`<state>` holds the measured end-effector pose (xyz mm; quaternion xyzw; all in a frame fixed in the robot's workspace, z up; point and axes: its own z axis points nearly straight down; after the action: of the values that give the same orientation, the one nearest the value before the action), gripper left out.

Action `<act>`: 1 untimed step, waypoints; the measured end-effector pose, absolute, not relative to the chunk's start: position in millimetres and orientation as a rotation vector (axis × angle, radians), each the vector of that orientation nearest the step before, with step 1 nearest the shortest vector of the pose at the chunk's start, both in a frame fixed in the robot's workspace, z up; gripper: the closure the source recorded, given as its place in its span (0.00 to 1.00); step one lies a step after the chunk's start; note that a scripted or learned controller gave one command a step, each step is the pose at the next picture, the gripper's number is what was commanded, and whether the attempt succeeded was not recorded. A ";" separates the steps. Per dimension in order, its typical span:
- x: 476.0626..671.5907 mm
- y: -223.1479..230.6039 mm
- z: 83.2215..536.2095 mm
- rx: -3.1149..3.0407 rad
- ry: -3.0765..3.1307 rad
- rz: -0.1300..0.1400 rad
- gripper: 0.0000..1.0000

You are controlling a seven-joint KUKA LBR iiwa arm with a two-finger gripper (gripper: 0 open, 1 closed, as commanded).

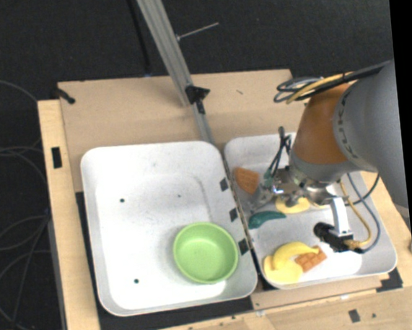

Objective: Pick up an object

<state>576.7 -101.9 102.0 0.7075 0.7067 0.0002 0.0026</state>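
Note:
My gripper [266,197] is low in the right bin [377,253], near its left wall. Just up and left of it lies an orange object [247,180], and a teal piece [259,220] lies directly below it. A pale yellow item [294,205] sits partly under the wrist on the right. Near the bin's front edge is a yellow object [288,260] with a small orange piece [311,260] against it. The grey arm with its orange band [319,131] hides the bin's back right part.
The left bin [142,181] holds a green bowl [206,252] in its front right corner. A slanted metal pole [174,62] rises from between the bins at the back. Black cables and a connector [336,236] hang beside the wrist.

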 end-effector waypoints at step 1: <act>578.7 -101.9 115.2 2.221 2.212 0.011 1.00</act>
<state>578.7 -101.9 115.2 0.7086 0.7056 0.0034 0.0037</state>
